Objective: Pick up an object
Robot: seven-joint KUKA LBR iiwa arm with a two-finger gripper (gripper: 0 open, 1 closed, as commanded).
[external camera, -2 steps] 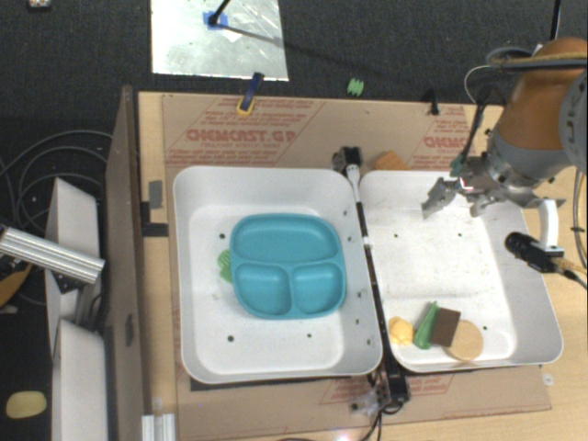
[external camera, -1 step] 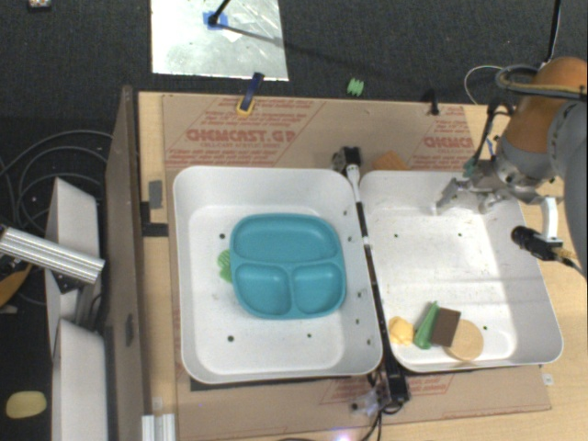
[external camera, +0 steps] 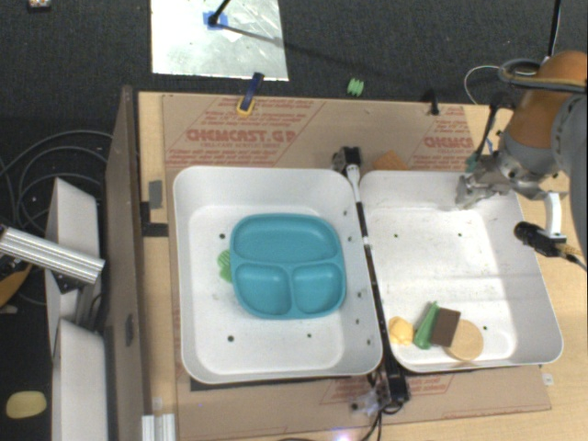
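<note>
Left bin (external camera: 197,338): teal divided tray (external camera: 287,265), rigid, probably slick; a green piece (external camera: 224,264) pokes out at its left edge, mostly hidden. Right bin (external camera: 514,274): small items clustered at near edge, touching — yellow lump (external camera: 401,330), green stick (external camera: 425,326), brown block (external camera: 446,326), tan disc (external camera: 465,340). Look light; the stick's narrow sides suit a pinch. Tool (external camera: 473,189) over the far right corner, well apart; finger spread: cannot tell.

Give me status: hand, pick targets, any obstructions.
Hand over right bin's far edge, nothing seen in it. Small items clustered at that bin's near edge, untouched. Blue tray in left bin. Path to cluster looks clear.
</note>
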